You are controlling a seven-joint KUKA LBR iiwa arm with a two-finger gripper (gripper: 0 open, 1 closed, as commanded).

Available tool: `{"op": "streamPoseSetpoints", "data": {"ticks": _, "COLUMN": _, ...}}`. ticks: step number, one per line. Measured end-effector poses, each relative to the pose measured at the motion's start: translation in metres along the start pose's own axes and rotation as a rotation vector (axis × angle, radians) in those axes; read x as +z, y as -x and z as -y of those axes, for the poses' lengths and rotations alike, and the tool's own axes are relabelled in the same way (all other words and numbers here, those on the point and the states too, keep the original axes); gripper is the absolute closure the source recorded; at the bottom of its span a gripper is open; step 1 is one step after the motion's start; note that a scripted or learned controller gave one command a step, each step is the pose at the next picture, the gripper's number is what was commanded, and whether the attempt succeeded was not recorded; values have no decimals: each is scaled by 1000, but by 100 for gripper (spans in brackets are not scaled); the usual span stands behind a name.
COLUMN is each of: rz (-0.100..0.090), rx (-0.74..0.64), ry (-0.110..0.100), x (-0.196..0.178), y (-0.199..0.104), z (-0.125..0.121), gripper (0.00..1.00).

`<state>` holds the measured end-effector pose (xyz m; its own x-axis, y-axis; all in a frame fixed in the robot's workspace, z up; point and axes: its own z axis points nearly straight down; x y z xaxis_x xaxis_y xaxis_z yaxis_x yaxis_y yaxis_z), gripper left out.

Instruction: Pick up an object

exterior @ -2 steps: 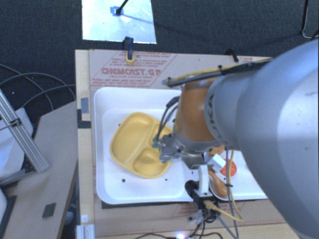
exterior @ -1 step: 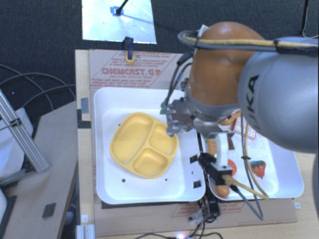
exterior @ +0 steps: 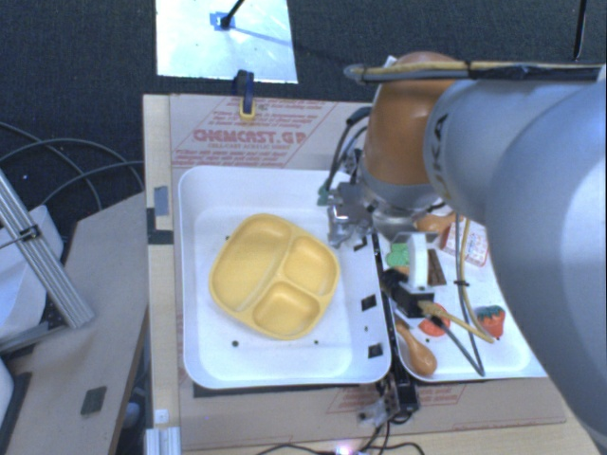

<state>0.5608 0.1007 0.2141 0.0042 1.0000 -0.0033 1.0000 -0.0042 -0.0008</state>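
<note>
Objects for picking crowd the right bin (exterior: 512,360): nearest, a wooden spoon (exterior: 418,347), then a green block (exterior: 399,254). Both look light and rigid; the spoon's handle offers a narrow hold. Farther left, a yellow divided tray (exterior: 274,275) lies flat, graspable only at its rim. Gripper (exterior: 341,227) state cannot be told.

We count two white bins on the bench: the left bin (exterior: 199,254) holds one yellow divided plate (exterior: 274,275) with three compartments, while the right bin (exterior: 512,354) carries a jumble we can only partly number, among it one wooden spoon (exterior: 418,349), one green piece (exterior: 399,253) and one printed card (exterior: 474,245); one grey arm (exterior: 531,169) reaches over them
</note>
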Motion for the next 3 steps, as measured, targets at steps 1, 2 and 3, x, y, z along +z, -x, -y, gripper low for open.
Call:
{"op": "streamPoseSetpoints", "data": {"ticks": 1, "rz": 0, "rx": 2, "ry": 7, "x": -45, "y": 87, "z": -26, "gripper": 100}}
{"op": "streamPoseSetpoints", "data": {"ticks": 2, "rz": -3, "rx": 0, "ry": 0, "x": -54, "y": 140, "z": 38, "gripper": 100}}
{"op": "streamPoseSetpoints", "data": {"ticks": 3, "rz": -4, "rx": -10, "ry": 1, "x": -51, "y": 109, "z": 60, "gripper": 100}}
